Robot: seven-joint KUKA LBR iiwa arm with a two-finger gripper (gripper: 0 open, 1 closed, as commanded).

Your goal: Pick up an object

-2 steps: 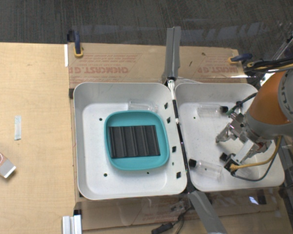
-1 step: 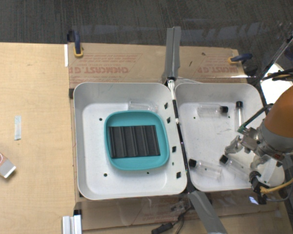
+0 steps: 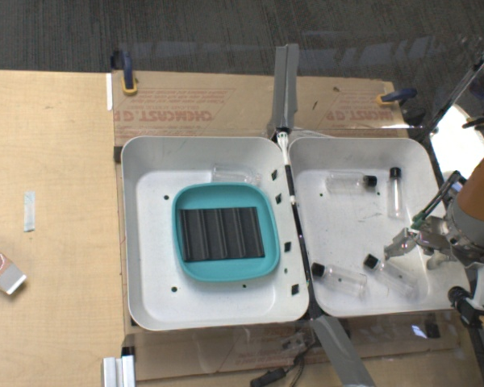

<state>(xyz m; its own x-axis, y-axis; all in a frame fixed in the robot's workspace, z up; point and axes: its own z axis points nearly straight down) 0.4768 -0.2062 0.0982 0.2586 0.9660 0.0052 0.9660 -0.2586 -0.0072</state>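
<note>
A robot arm enters from the right edge of the camera view, low over the right white bin (image 3: 306, 216). Its gripper (image 3: 403, 243) sits near the bin's right side, metal fingers (image 3: 397, 247) pointing left and slightly downward. The fingers look slightly parted with nothing between them.

The right bin holds several clear plastic vials with black caps. One vial (image 3: 395, 192) lies near the far right, its long axis running toward and away from the camera, cap at the far end. Another vial (image 3: 349, 184) lies left of it, long axis left to right, cap on the right. A third vial (image 3: 339, 276) lies at the near left, roughly left to right, cap on the left. A small black cap (image 3: 371, 260) lies just beside the fingertips.

The left white bin (image 3: 145, 240) holds a teal tray (image 3: 224, 196) with a dark ribbed insert.
</note>
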